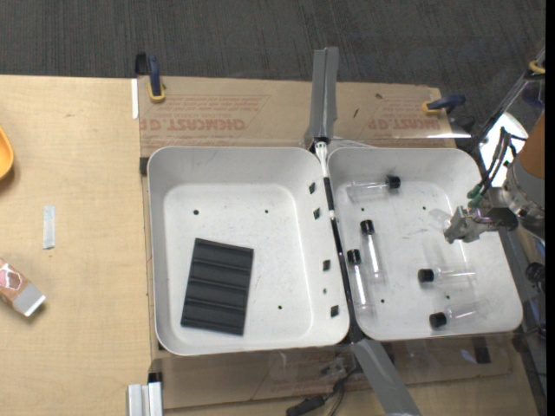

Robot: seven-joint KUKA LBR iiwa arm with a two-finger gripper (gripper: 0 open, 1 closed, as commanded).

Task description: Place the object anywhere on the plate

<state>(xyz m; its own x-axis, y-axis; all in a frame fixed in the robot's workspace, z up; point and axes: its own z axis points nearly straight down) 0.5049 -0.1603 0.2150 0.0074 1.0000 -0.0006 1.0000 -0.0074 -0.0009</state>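
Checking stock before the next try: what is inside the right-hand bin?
The right bin holds five clear tubes with black caps, lying scattered. The claw hangs over its right side; whatever lies beneath it is covered.

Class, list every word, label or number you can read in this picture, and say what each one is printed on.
"CHEMCRZT GF": red print on the cardboard sheet behind the bins, upside down; my reading is uncertain.
Smaller red lines above it: too blurred to read.
Packet at the bench's left edge: print too small to read.

The arm (531,167) is cut off by the right edge. An orange object (4,154) is cropped at the bench's left edge; the gripper (458,229) is too small to read
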